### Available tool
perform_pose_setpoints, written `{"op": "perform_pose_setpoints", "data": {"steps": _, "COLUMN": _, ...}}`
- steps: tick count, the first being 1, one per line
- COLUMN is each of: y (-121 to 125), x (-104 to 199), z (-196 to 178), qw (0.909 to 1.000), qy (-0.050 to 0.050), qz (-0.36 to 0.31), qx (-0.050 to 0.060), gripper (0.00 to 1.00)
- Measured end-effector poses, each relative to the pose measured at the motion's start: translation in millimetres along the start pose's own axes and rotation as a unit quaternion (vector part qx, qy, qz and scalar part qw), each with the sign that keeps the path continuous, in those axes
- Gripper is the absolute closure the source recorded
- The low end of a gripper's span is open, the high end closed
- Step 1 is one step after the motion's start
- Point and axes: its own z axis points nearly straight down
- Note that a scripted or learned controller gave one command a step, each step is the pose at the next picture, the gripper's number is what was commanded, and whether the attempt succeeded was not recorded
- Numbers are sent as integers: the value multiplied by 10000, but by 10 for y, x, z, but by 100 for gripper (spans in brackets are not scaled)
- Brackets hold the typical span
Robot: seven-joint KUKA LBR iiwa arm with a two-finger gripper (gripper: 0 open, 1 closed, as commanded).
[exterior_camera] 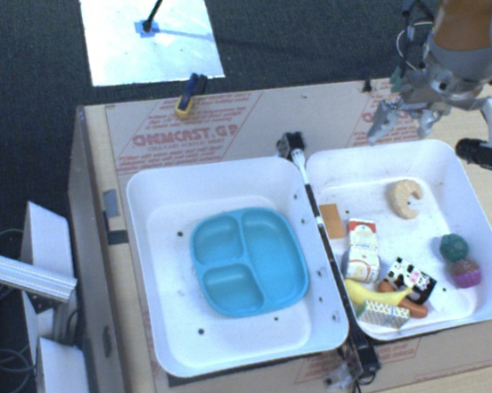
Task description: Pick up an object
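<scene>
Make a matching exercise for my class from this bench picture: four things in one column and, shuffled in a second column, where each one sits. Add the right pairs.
Things
1. blue divided plate
2. tan crescent-shaped piece
3. banana
4. robot hand

Places
A. above the far edge of the right bin
B. near the front of the right bin, among the clustered items
C. middle of the left bin
D. far part of the right bin, lying apart from the cluster

Pairs: 1-C, 2-D, 3-B, 4-A
</scene>
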Motion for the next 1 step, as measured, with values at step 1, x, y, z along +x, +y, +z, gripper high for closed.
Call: {"op": "perform_pose_setpoints", "data": {"steps": 1, "y": -445, "x": -730, "z": 1683, "qw": 10000, "qy": -2, "qz": 12, "qx": 15, "gripper": 0}}
